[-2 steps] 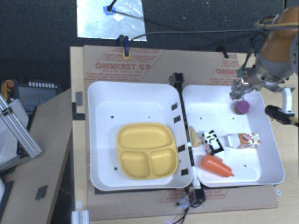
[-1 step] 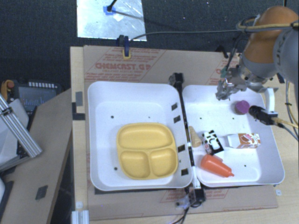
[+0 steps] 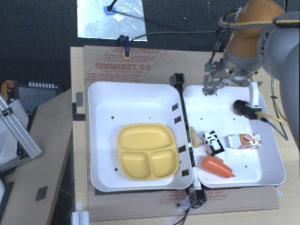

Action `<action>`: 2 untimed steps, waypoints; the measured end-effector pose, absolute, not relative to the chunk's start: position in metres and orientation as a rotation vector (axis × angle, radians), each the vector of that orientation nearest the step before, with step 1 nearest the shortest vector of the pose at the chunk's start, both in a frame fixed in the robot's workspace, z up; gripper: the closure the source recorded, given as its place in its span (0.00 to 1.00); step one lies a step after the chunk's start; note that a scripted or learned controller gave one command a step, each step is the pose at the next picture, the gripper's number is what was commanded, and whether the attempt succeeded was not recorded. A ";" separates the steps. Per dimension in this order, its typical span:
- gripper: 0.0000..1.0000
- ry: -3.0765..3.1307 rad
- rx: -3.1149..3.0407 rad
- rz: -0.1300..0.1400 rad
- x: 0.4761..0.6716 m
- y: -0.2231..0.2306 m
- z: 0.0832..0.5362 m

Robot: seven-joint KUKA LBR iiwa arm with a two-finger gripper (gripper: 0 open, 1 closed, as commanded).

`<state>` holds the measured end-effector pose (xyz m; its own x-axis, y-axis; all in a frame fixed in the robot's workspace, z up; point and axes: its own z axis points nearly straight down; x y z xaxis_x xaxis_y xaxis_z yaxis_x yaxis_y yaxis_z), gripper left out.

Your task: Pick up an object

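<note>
Below, the orange carrot [image 3: 217,166] lies pointing lower right; whether the gripper [image 3: 210,89] is open, I cannot tell

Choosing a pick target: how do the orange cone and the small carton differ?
The cone is plain orange and tapered, near the right bin's front edge. The carton is boxy, white with orange-brown print, and lies farther back and right. Both lie flat in that bin, apart from the gripper.

1. A grey rounded metal arm link [image 3: 281,41] is showing a smooth orange band [image 3: 251,25].
2. Dark thin cables [image 3: 229,18] are looping over the band.
3. A grey metal gripper [image 3: 212,89] is hanging below it.
</note>
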<state>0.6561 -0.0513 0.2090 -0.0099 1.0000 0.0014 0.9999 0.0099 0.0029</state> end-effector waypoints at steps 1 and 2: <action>1.00 2.233 2.209 0.005 0.659 0.014 0.211; 1.00 2.232 2.211 0.004 0.656 0.066 0.206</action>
